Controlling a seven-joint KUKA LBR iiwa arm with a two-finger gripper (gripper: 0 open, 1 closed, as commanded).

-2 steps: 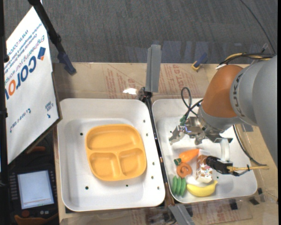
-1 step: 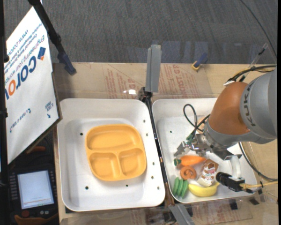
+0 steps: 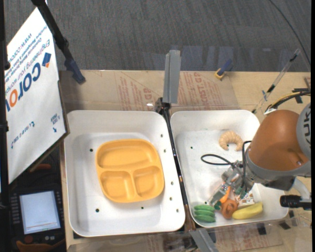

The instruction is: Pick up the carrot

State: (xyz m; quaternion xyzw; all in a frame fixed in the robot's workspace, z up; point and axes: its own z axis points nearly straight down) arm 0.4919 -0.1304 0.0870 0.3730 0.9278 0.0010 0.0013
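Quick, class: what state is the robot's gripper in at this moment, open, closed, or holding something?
Gripper: low in the right bin, right at the carrot; whether it is open, closed or gripping cannot be told from this view.

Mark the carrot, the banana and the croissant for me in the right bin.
carrot (image 3: 229,206): camera view, its orange body below the gripper.
banana (image 3: 248,211): camera view, middle of the yellow fruit.
croissant (image 3: 231,138): camera view, top of its curve.

A robotics lab: a bench (image 3: 199,85) with twin white bins (image 3: 79,167), clamps, cables and carpeted floor.
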